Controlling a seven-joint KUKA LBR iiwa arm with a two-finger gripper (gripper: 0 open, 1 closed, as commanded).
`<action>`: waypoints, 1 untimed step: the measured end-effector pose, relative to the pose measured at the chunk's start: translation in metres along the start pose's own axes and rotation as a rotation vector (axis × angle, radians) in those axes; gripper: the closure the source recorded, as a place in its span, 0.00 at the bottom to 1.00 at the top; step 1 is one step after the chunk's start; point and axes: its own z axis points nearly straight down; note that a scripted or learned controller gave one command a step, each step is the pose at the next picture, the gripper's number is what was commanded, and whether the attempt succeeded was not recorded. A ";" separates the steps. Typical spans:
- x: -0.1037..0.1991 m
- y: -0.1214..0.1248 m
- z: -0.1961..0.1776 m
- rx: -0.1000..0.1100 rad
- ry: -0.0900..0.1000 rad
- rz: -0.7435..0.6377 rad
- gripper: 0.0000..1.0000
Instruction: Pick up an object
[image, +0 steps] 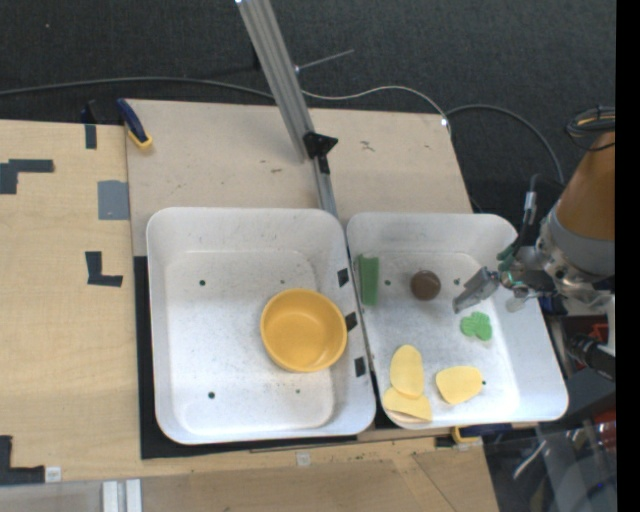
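My gripper (491, 298) hangs over the right side of the right bin (528, 395), open, with nothing between its fingers. A small green lumpy object (477, 326) lies on the bin floor just below it. A brown ball (425, 285) sits to the gripper's left. A green block (368, 280) rests against the bin's left wall. Three flat yellow pieces lie near the front: one (406, 369), one (458, 384) and one (408, 404). A yellow bowl (303, 329) stands upright in the left bin (190, 250).
A slanted metal pole (285, 80) runs from the top down to the seam between the bins. A blue and yellow clamp (133, 123) lies on the bench at the far left. Cables trail behind the right bin.
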 end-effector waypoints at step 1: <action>0.000 0.000 0.000 0.000 0.000 0.000 0.00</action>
